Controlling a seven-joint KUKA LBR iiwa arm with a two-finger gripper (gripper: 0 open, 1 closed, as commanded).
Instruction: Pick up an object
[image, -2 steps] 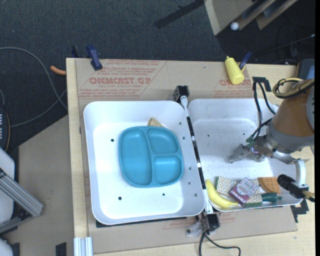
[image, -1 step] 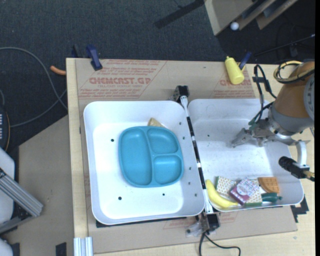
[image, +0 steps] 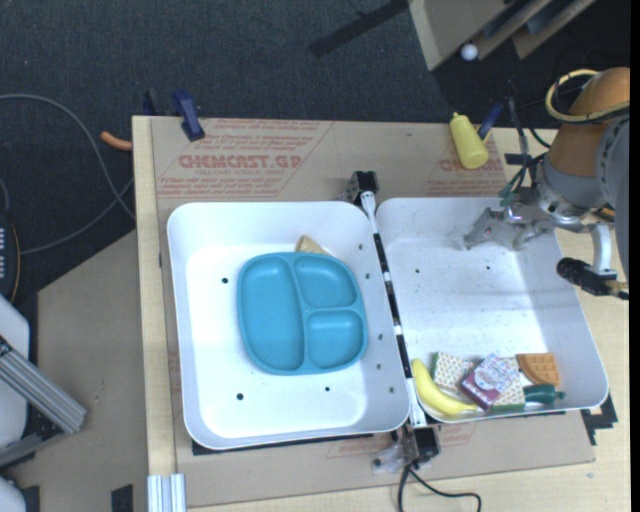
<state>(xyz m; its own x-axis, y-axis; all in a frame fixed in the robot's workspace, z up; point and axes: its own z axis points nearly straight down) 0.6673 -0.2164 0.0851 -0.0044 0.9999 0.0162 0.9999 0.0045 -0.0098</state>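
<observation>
Banana (image: 437, 392) seemingly well below gripper (image: 497, 228)

The floor (image: 250, 60) is dark, like a carpet. On it stands a bench (image: 300, 150) with a brown cardboard-like top that carries red printed letters. A thin grey cable (image: 95, 150) makes a curve over the floor at the left. At the lower left corner lies a metal rail (image: 40, 390). A blue clamp (image: 187, 115) and a yellow clamp (image: 467, 140) sit at the far edge of the bench. The light is even and soft.
</observation>
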